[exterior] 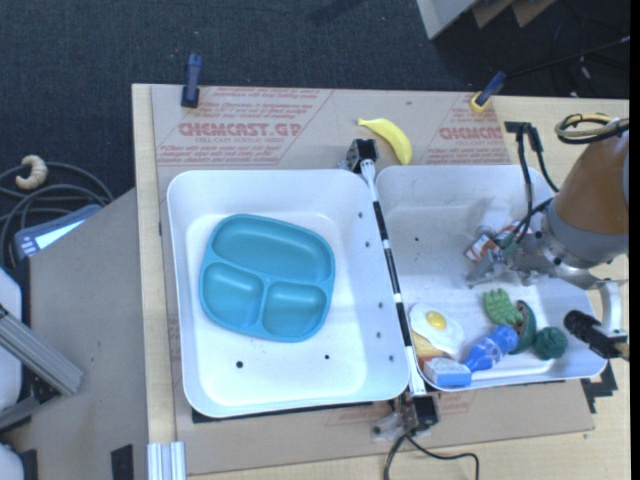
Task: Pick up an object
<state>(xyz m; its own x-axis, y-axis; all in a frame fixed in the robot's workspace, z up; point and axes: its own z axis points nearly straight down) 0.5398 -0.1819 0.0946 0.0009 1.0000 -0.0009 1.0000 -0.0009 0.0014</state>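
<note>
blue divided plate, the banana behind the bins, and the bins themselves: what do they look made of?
Blue divided plate: looks like moulded plastic, uniform turquoise with soft sheen and rounded compartment ridges.
Banana: likely a plastic toy, even saturated yellow with a smooth surface; real fruit can't be ruled out.
Left bin and right bin: thin white plastic by the look, smooth and slightly glossy, with rounded formed rims.
</note>
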